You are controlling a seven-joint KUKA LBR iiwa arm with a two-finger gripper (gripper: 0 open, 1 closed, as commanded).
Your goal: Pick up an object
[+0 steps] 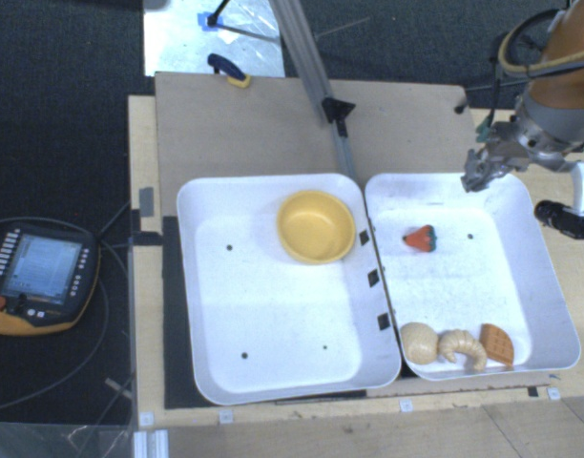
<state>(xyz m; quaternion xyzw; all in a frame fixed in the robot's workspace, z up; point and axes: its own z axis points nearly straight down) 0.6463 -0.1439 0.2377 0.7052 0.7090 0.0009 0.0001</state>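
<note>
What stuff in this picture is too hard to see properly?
- Tool, camera view: small and blurry, so open or shut is unclear.
- Arm: cut off by the right edge.
- Red toy in the right bin: too small to identify.
- Pendant screen: text unreadable.

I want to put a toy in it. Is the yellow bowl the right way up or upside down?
Right way up. The yellow bowl sits in the left bin with its round rim on top and its hollow inside facing the camera.
</note>
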